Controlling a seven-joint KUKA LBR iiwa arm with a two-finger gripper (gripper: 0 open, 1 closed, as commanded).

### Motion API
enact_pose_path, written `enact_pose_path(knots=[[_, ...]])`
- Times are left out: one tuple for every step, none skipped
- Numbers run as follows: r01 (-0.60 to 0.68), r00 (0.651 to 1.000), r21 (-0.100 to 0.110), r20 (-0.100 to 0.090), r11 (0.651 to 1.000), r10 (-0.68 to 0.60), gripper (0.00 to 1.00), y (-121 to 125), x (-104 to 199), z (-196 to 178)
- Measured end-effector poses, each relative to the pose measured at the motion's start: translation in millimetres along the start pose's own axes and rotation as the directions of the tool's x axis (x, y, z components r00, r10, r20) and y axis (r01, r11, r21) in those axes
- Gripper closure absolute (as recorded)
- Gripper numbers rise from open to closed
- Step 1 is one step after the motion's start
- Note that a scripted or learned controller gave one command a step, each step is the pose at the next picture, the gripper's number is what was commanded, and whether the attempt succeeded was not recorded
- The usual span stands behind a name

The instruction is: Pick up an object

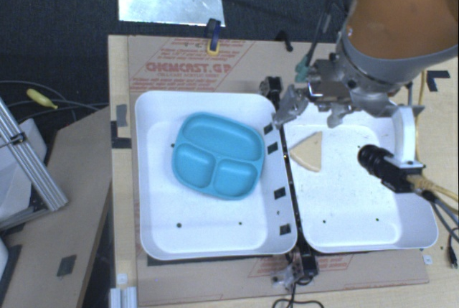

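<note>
beige wedge is lying in the right bin near its left wall, with the gripper hanging just beyond it; we are unable to tell whether it is wide or narrow.

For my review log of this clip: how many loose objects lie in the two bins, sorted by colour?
Blue: 1, the divided plate
Tan: 1, the triangular wedge
Total: 2
</note>
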State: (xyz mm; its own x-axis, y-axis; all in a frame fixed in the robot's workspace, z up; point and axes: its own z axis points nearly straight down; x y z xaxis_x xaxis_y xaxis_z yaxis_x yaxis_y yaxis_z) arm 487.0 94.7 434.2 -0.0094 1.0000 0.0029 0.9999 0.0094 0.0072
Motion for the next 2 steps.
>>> enact_pose_path(knots=[[0.004,1.0,0.005,0.0,1.0,-0.004,0.0,4.8,92.8,14.0],[-0.001,1.0,0.012,0.003,1.0,0.001,0.0,-1.1,139.8,78.7]])
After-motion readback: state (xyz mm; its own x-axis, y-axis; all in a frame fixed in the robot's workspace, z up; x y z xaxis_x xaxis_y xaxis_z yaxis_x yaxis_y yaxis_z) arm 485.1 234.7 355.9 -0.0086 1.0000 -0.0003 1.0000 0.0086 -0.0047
